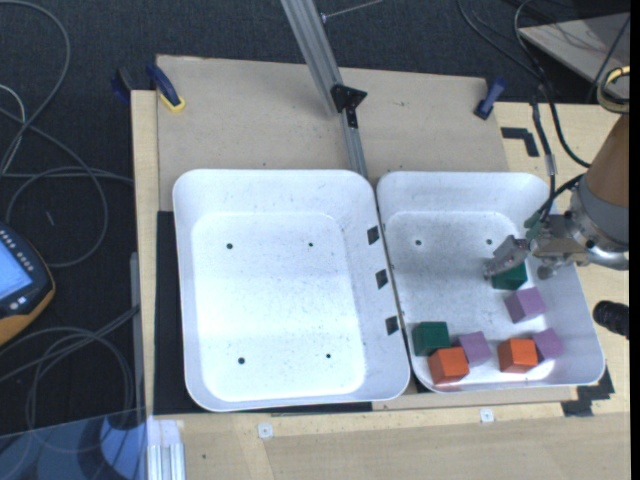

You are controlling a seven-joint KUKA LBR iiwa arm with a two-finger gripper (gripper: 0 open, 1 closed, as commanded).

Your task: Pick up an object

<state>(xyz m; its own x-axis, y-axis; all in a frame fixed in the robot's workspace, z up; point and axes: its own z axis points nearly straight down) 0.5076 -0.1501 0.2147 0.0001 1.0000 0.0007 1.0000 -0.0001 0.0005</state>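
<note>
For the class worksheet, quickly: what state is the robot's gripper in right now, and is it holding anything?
Gripper: low in the right bin, right at a green block; whether it grips the block cannot be told.

Two shallow white bins sit side by side on a wooden bench. In the right bin (440,228), the arm's gripper (507,265) hangs over a green block (510,278), beside a purple block (523,304). Along the near edge lie a green cube (431,337), two orange cubes (449,364) and two more purple blocks (474,346).
</note>
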